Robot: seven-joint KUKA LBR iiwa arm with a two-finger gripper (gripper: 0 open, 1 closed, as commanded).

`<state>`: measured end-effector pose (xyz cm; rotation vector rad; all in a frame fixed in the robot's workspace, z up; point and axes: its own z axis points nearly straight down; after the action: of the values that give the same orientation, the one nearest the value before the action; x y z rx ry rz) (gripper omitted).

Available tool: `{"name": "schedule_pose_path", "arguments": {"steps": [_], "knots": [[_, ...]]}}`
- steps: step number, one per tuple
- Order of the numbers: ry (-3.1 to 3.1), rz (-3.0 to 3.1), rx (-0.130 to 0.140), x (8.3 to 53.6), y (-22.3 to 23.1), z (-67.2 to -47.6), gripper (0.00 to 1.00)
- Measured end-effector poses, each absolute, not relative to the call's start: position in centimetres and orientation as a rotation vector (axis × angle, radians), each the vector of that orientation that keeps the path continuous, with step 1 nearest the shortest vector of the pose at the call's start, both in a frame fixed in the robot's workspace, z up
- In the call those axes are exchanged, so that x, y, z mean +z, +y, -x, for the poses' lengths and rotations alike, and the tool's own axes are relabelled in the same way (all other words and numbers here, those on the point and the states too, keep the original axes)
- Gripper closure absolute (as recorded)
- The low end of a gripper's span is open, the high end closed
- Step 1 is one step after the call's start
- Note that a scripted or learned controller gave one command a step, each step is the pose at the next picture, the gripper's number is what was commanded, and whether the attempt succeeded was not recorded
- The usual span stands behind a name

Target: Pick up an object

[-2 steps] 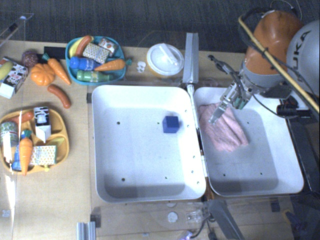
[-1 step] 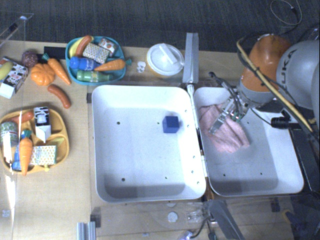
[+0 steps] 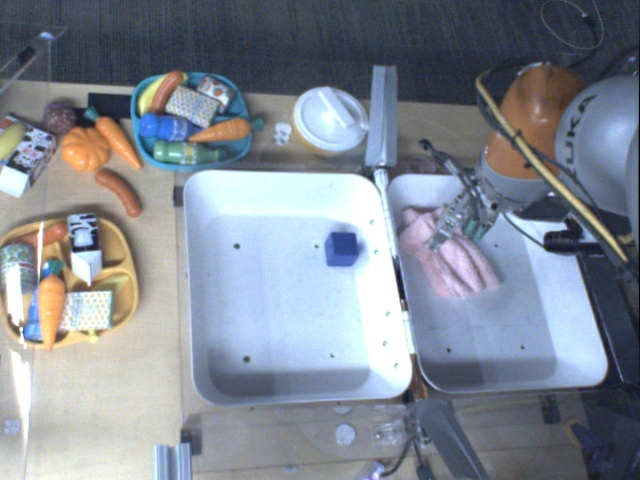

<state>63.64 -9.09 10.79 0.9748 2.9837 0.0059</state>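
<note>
Hand (image 3: 452, 230): down in the right bin (image 3: 560, 368), touching the pink cloth (image 3: 455, 263); can't tell if it grips.
Blue block (image 3: 342, 248): left bin (image 3: 270, 368), near its right wall.

A cube (image 3: 342, 248) lies in the left bin (image 3: 250, 368); a glove (image 3: 450, 256) in the right bin (image 3: 530, 368).

The arm (image 3: 580, 118) runs off the right edge, so its base is out of sight. The gripper (image 3: 462, 223) sits low over the pink cloth (image 3: 452, 258), and its fingertips blur into the folds; whether they close on anything cannot be told. At the left edge a small carton (image 3: 22, 153) is cut off. The yellow tray (image 3: 125, 268) holds packets whose labels are too small to read, and perhaps a carrot.
</note>
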Motion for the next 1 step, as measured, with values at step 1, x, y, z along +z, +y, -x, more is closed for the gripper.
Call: {"name": "schedule_pose_path", "arguments": {"steps": [1], "knots": [[2.861, -1.293, 0.001, 24.89, -8.79, -64.48, 1.0]]}}
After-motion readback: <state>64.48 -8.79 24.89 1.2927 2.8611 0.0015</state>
